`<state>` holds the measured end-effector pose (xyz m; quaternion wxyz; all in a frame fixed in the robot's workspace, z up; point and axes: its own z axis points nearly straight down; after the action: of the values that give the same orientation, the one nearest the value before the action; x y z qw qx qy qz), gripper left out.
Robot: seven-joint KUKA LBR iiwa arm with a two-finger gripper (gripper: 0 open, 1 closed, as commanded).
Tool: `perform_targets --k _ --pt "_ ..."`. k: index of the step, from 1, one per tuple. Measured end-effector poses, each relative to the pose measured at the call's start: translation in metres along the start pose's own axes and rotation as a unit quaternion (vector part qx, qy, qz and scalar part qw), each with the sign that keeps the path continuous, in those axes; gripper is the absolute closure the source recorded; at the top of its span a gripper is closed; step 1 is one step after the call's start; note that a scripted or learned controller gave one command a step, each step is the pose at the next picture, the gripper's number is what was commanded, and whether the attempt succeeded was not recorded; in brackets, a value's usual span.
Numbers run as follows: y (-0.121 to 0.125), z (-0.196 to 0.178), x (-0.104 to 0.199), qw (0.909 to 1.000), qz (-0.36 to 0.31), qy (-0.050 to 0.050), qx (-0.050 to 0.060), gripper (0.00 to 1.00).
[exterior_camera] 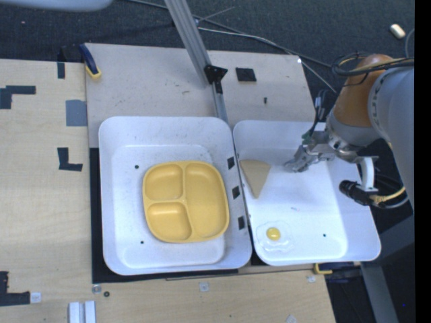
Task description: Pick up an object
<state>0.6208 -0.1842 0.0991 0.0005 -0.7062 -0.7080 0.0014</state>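
In the right bin (pixel 350 237), a tan wedge-shaped piece (pixel 255 175) lies near the left wall, and a fried egg toy (pixel 273 235) with a yellow yolk lies near the front edge. My gripper (pixel 297 164) hangs low over the bin's upper middle, to the right of the tan wedge and apart from it. I see nothing between its fingers. The left bin (pixel 114 180) holds a yellow divided plate (pixel 185 200) with three compartments.
A slanted metal pole (pixel 195 42) stands behind the bins and meets the bench near the divide between them. Tape marks dot the wooden bench on the left. Cables run behind the right bin.
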Motion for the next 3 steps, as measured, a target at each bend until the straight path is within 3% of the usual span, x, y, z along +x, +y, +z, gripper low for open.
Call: perform_targets --k 3 --pt "-0.001 -0.153 -0.007 1.0 0.001 0.0 -0.004 1.0"
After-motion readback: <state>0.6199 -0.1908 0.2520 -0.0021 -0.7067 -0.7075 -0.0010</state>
